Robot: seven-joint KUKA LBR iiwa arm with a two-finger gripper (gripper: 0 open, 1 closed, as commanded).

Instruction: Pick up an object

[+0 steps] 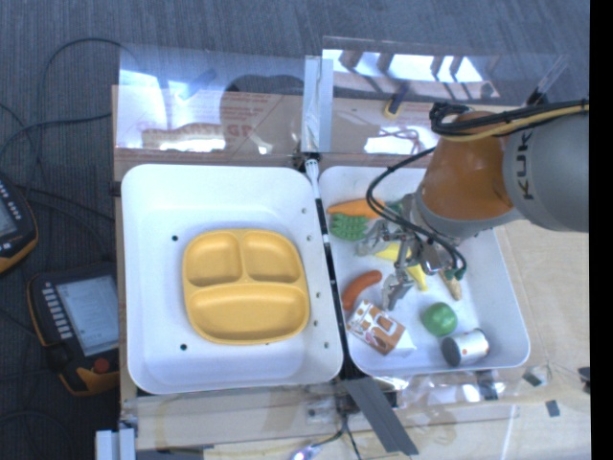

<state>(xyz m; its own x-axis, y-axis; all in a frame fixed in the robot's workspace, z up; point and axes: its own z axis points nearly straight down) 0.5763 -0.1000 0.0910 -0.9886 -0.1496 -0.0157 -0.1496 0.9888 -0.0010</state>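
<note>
Claw [410, 268] hangs low in the right bin [512, 305], amid the clutter; can't tell how wide it's set or if it has anything, too small and tangled w/ cables. No pick target named. Nearest: yellow piece [388, 252] touching the tip, red sausage [361, 287] just left, green ball [440, 318] and metal can [466, 347] below. Items crowd one bin, prob. as the pick source. Left bin [153, 353] holds a yellow divided tray [247, 285], prob. the drop spot.
</note>
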